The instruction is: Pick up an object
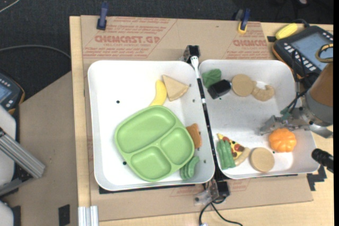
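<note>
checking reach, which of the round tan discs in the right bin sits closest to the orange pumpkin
The tan disc at the bin's front edge, just below-left of the orange pumpkin. The other tan disc lies at the back.

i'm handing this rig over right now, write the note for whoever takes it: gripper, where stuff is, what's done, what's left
Gripper: low in the right bin, next to the orange pumpkin; I can't tell its state, and nothing is visibly held.
Right bin also holds: pizza slice and round cookie at the front, a black block, a green piece and two tan pieces at the back.
Left bin: green divided plate, banana, tan wedge.
Done: nothing lifted.
Left: grasp one object, probably the pumpkin as it is nearest, and raise it.
</note>
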Controlling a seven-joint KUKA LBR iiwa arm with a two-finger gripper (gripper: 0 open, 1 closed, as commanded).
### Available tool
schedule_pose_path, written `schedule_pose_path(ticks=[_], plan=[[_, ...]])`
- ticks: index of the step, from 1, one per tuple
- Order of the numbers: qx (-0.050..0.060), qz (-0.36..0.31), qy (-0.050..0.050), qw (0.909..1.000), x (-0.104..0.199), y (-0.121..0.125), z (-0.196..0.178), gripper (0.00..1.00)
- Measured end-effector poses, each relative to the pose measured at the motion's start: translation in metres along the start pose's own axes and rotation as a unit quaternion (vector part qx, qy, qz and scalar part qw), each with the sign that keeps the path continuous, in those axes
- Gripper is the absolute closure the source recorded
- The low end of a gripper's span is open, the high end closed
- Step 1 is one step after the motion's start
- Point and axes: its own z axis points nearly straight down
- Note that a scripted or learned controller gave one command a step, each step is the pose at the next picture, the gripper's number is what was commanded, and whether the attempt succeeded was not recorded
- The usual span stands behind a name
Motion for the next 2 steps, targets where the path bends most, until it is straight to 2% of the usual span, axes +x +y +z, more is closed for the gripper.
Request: schedule_pose_path(ticks=[1,2], plan=[[-0.003,-0.002,-0.005,1.0000,0.000,0.003,-0.010,1.00],[-0.003,-0.003,-0.005,1.0000,0.061,-0.002,0.001,1.00]])
